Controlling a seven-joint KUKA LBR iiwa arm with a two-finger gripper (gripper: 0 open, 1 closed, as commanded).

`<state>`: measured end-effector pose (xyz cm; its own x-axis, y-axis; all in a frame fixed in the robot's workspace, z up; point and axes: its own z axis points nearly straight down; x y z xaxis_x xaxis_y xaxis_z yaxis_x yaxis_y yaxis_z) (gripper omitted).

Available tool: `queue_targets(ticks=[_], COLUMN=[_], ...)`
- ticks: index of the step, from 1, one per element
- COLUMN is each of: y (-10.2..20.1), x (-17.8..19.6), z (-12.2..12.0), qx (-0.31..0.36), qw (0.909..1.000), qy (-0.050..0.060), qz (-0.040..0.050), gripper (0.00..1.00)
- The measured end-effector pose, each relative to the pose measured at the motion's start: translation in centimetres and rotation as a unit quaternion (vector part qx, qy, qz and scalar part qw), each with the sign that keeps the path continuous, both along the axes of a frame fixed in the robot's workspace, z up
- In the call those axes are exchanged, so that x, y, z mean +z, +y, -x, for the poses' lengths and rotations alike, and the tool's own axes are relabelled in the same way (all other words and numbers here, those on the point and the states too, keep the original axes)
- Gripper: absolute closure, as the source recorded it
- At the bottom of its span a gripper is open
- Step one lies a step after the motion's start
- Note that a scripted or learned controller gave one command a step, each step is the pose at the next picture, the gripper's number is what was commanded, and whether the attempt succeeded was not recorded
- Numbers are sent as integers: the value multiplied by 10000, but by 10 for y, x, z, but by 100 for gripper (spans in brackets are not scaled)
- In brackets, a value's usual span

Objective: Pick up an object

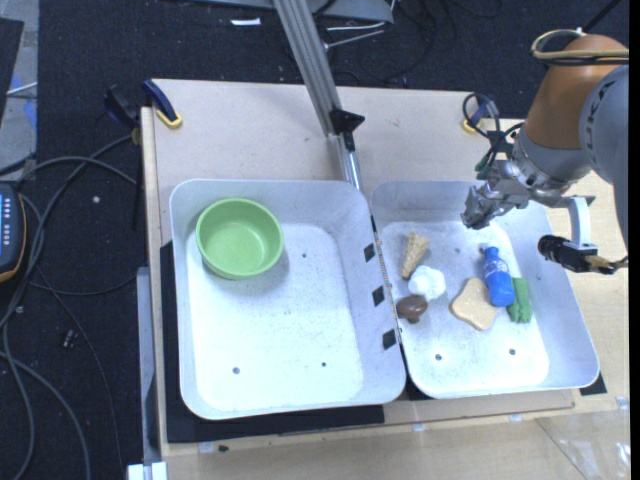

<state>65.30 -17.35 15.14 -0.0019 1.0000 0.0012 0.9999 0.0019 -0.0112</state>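
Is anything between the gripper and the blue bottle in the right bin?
Nothing visible. The gripper hangs over bare floor at the back of the right bin; the blue bottle lies just in front of it, the green piece on its far side.

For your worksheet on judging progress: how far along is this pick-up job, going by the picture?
Done: the gripper has reached the right bin, near its far edge. In hand: nothing visibly held. Left: the whole pick. The blue bottle, green piece, toast-shaped piece, cone, white lump and brown lump all lie on the bin floor.

Pale wooden bench [260,138] on dark carpet floor [70,28], black cables [60,168] around, metal pole [310,58] behind.
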Motion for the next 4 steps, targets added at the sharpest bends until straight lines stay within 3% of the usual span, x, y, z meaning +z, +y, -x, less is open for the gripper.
queue_targets(ticks=[1, 2, 4], y=[2, 3, 5], x=[-58, -47, 69], z=[2, 0, 7], qx=[5, 23, 17], qw=[10000, 10000, 10000], qy=[-4, -21, -73], qz=[0, 9, 18], gripper=[0, 100, 100])
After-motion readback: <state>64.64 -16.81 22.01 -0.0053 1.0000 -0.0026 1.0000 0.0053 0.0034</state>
